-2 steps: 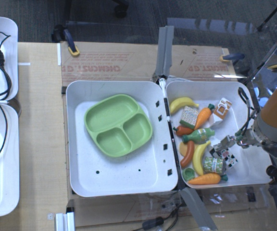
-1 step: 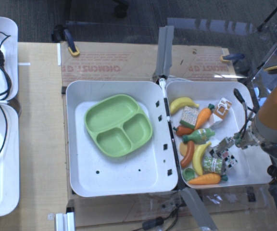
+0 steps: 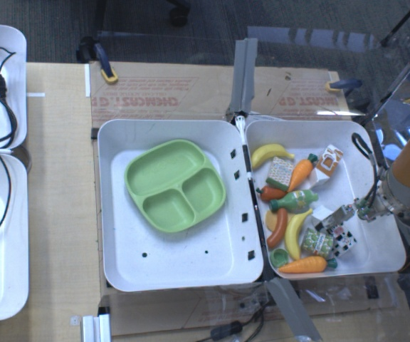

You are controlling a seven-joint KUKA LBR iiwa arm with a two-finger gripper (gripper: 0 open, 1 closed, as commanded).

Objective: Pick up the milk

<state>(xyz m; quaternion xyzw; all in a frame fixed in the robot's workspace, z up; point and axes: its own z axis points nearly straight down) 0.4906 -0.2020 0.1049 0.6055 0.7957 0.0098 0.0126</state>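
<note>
Gripper (image 3: 332, 221) is down low in the right bin (image 3: 376, 258), reaching in from the right edge over the heap of toy food. Whether it is apart or together, I cannot tell from this angle, and nothing can be seen clamped in it. The milk (image 3: 343, 242), a small carton with black-and-white cow patches, lies just below the gripper's tip, very close to it, though contact is not clear. It sits on the bin floor toward the near right part of the pile, right beside a green packet (image 3: 317, 242). An orange carrot (image 3: 305, 265) lies along the near wall just below that packet. A yellow banana (image 3: 295, 231) curves to the left of the packet, with a green bottle (image 3: 294, 201) lying above it. Further back, an orange-and-white carton (image 3: 328, 161) rests near the far side, a second carrot (image 3: 301, 172) beside it. Over in the left bin (image 3: 119, 262), a green divided plate (image 3: 175, 185) lies flat, well apart from all this.
</note>
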